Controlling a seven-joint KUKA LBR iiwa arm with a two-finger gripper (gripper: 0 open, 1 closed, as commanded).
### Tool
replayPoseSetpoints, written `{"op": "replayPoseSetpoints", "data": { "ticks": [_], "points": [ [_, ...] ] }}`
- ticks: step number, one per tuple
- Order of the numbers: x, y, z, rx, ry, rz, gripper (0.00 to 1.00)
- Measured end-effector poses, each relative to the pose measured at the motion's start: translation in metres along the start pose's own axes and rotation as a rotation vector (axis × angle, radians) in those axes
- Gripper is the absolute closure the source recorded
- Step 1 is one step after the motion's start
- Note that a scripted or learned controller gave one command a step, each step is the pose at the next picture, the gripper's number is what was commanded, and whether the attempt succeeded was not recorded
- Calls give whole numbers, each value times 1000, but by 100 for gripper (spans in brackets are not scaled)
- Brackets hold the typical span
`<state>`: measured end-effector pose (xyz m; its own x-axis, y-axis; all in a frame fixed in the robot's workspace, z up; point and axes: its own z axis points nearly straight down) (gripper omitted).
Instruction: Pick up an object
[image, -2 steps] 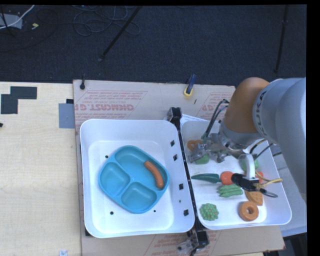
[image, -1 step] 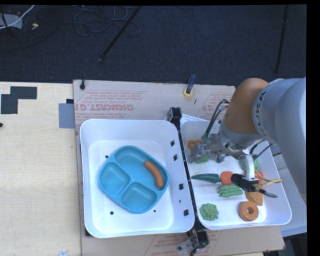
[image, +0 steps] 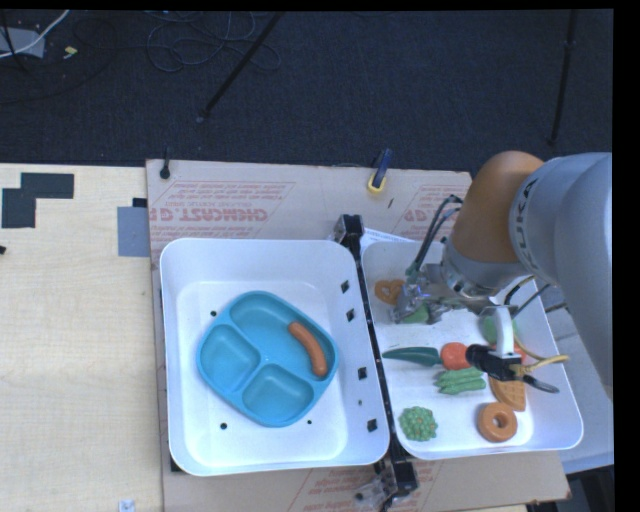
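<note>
The grey arm (image: 560, 215), bulky and smooth with its orange band, hides the upper right part of the right bin (image: 570, 425) and runs off the picture's edge. Its gripper (image: 412, 300) sits low at the bin's upper left, a tangle of dark cables and metal; I cannot tell how its fingers stand, nor whether anything is between them. Beside the gripper lies a small orange-brown piece, too blurred to name. Nearer the bin's front lie plastic toy foods: a bumpy green broccoli (image: 419, 423), a ring doughnut (image: 497, 422), a green pod (image: 459, 381), a dark green pepper (image: 411, 354), a red tomato (image: 454, 355). Left of this bin, the left bin (image: 190, 440) holds a glossy blue divided plate (image: 232, 355) with a sausage (image: 310, 347).
</note>
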<state>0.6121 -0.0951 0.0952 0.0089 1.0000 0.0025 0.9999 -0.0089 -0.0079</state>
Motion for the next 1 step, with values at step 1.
{"op": "replayPoseSetpoints", "data": {
  "ticks": [1],
  "points": [
    [-2,-2,-62,-9,-2,-2,100]
  ]
}}
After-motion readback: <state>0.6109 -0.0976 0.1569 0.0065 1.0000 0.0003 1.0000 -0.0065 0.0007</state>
